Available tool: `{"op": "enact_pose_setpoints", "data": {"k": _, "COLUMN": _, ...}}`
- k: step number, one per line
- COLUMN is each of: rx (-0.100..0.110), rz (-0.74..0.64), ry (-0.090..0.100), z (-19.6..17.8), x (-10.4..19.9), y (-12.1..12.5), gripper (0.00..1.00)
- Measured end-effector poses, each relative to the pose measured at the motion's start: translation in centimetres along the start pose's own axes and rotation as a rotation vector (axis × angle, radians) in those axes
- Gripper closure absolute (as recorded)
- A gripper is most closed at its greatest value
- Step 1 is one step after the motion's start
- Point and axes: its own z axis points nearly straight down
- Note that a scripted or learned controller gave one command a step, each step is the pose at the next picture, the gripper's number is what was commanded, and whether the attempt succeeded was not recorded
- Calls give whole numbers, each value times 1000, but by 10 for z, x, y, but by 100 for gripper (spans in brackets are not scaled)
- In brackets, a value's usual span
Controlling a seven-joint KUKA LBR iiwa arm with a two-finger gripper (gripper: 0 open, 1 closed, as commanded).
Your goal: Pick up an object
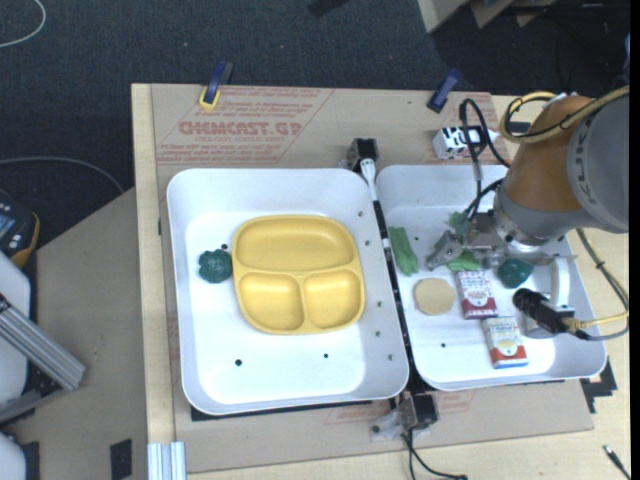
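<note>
The gripper (455,250) hangs low inside the right bin (450,356), in its upper middle part, at the end of the arm (590,173) that comes in from the picture's right. Whether it is open or closed cannot be told from this slant. A small light green piece (463,263) lies right at the gripper's lower edge, partly under it; whether the gripper touches or holds it cannot be told. Just to the picture's left of the gripper lies a long green pod (404,250), close to the bin's left wall. Below the gripper and a little to the left sits a round tan cookie (434,296), and just beside that, directly below the gripper, a red and white packet (476,293). Further down and to the right lies a second small packet (505,341), near the bin's lower rim. A round teal thing (514,271) rests to the right of the gripper, near the wrist. Well to the gripper's left, across the wall between the bins, the left bin (290,370) holds a yellow divided plate (296,243), with a dark green lump (214,265) touching the plate's far left edge. Both bins stand on the bench (150,218).
</note>
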Motion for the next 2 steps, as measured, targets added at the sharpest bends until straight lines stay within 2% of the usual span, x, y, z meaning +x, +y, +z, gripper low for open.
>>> {"op": "enact_pose_setpoints", "data": {"k": 1, "rx": -9, "rz": 2, "ry": -2, "z": -14, "x": -1, "y": 2, "gripper": 100}}
{"op": "enact_pose_setpoints", "data": {"k": 2, "rx": -14, "rz": -1, "ry": -5, "z": -59, "x": -1, "y": 9, "gripper": 100}}
